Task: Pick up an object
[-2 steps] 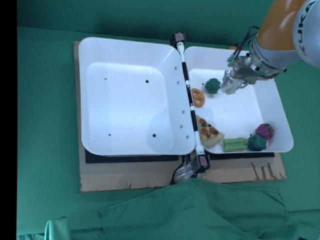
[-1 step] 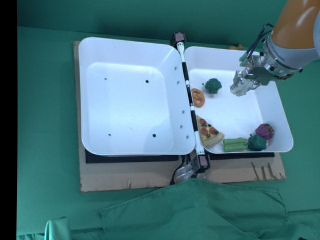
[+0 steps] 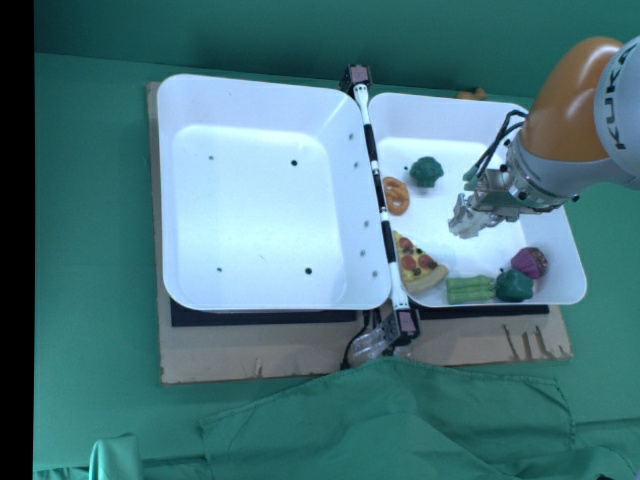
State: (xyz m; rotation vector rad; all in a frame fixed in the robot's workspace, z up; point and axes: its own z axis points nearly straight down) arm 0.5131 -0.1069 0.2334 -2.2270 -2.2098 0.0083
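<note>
The right bin (image 3: 480, 118) holds several toy foods: a green broccoli (image 3: 426, 171), an orange pretzel (image 3: 396, 195), a pizza slice (image 3: 416, 261), a light green piece (image 3: 470, 289), a dark green pepper (image 3: 514, 285) and a purple piece (image 3: 530, 262). My gripper (image 3: 467, 223) hangs over the middle of this bin, right of the pizza slice and above the light green piece. I see nothing between its fingers.
The left bin (image 3: 200, 103) sits beside the right one, split by a black and white divider rail (image 3: 373, 168). Both rest on a cardboard sheet (image 3: 250, 353). Rumpled green cloth (image 3: 400, 418) lies along the front.
</note>
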